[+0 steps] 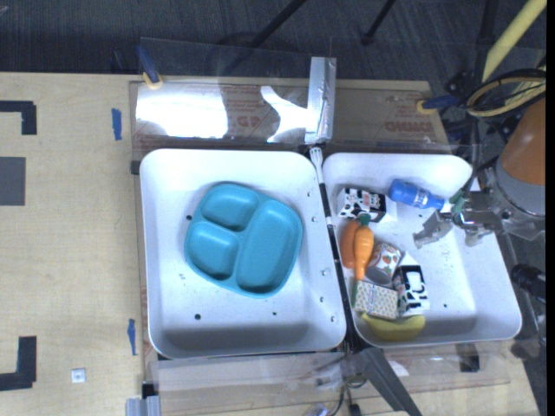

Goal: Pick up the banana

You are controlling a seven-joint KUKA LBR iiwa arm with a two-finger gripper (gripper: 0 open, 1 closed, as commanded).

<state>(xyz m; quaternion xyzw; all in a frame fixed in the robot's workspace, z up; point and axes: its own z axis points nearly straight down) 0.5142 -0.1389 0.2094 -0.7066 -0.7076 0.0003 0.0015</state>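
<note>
Metal fingers of the gripper stand slightly parted with nothing between them, poised over the right part of the right bin. The gripper angles down and left from the wrist. The grey arm, with its orange band, enters from the right edge.

Nearest the fingers, a blue bottle lies to the upper left, close by but apart. Further left, along the bin's left side, a cluster runs from top to bottom: a black-and-white carton, a carrot, a foil packet, a second black-and-white pack and a patterned sachet.

The banana lies at the bin's near wall, bottom left, partly covered by the sachet and well apart from the gripper.

The left bin holds a blue divided tray, roughly centred.

Both bins sit side by side on a pale wooden bench bearing black corner marks and blue tape tabs. A clear panel stands behind the bins, catching glare. Beyond is dark carpet with tripod legs, and cables at right.
</note>
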